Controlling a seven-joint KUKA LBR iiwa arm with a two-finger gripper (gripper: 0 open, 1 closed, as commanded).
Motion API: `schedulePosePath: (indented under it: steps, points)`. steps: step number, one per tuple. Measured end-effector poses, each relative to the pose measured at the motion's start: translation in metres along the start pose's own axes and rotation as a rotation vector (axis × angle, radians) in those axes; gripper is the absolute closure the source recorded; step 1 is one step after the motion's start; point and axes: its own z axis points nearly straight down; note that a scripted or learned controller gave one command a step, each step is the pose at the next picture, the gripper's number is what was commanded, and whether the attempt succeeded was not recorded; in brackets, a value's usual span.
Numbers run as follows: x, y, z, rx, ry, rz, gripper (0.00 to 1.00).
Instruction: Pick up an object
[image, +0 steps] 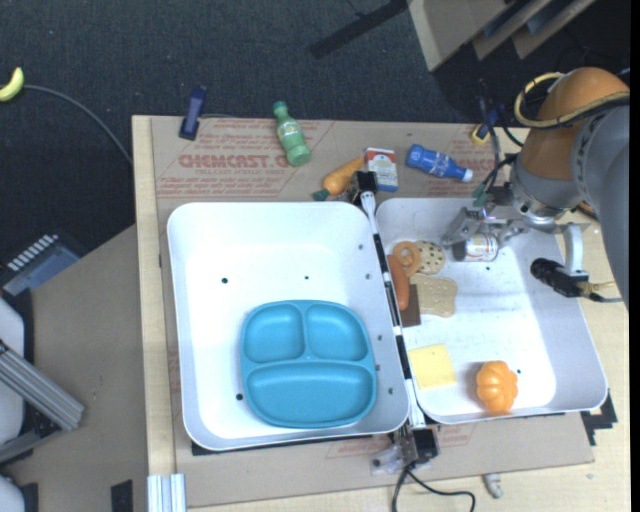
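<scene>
My gripper (479, 238) hangs low over the back of the right bin (560, 330), reaching in from the right. A chocolate-chip cookie (430, 257) lies just left of it, beside an orange-brown piece (403, 264) at the bin's left wall. Towards the front from these lie a tan slice of toast (437, 296), a yellow cheese square (433, 366) and a small orange pumpkin (497, 386). The gripper's tip blurs into the white bin floor.
The left bin (200, 260) holds a blue divided plate (307, 362). Behind the bins on the board lie a green bottle (292, 135), a blue bottle (438, 162), a small carton (381, 168), an orange carrot (342, 177) and a blue item (192, 112).
</scene>
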Motion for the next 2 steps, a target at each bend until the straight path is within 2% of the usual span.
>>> schedulePosePath:
  steps: [1, 2]
  points:
    - [-0.001, 0.002, -0.013, -0.007, -0.003, -0.001, 1.0]
    - [0.07, 0.002, -0.003, -0.007, 0.0, 0.0, 1.0]
